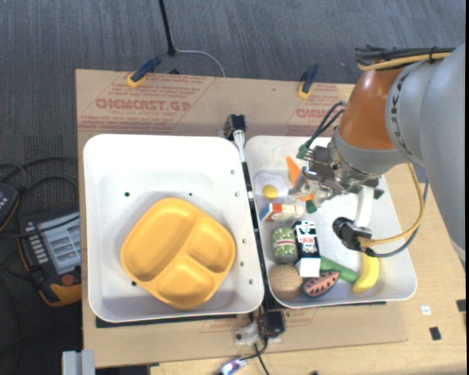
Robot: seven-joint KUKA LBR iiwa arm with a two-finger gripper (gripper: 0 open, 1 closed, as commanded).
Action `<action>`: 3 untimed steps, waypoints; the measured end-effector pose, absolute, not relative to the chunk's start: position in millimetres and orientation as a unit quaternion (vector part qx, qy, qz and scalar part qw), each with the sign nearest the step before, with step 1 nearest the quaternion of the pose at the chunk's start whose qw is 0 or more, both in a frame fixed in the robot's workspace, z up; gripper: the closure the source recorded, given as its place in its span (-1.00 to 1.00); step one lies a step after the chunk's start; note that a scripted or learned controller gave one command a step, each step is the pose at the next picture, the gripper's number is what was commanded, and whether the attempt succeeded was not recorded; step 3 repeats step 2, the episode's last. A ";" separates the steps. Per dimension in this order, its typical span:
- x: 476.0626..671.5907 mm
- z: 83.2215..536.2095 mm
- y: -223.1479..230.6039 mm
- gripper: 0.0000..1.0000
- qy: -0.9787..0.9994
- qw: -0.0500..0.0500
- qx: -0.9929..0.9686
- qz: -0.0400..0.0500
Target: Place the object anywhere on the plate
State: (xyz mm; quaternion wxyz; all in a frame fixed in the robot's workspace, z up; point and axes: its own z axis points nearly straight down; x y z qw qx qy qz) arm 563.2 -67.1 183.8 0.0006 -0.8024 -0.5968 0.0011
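Over the right bin point(391, 280), among small toy foods crowded toward its near-left corner, the arm point(391, 123) hangs with its tool point(309, 180) low above the pile.

Item 1, the object: not settled. No piece shows between the tool's parts, and whether they stand wide or narrow cannot be told, as the wrist housing covers them. An orange carrot-like piece point(295, 170) and a small yellow ball point(270, 191) lie just beside the tool; either is a likely candidate, as a judgement only.

Item 2, the plate point(178, 248): yellow, glossy moulded plastic, rounded outline, 3 shallow compartments with raised ribs between. It sits in the left bin point(109, 162), well apart from the tool.

Item 3, other contents of the right bin: green speckled can point(284, 243), black-and-white carton point(306, 237), brown rough-looking round piece point(282, 280), watermelon slice point(325, 281), banana point(365, 274). All look hard, smooth and light.

Item 4, risks:
- Pieces touch one another, so a closing grip may pinch 2 or nudge neighbours aside.
- Smooth rounded shapes may slip out during the carry across the divide between bins.
- A dangling cable point(391, 237) near the banana could drag items.
- A drop onto the plate's sloped ribs may let a round piece roll off.

Item 5: brown board counter point(141, 104), clamped at the far edge.
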 end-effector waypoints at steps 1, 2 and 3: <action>563.2 183.8 -67.1 -1.00 -0.597 0.001 -0.802 0.001; 536.5 183.7 -38.7 -1.00 -0.479 0.001 -0.878 0.001; 536.5 183.7 -38.7 -1.00 -0.479 0.001 -0.878 0.001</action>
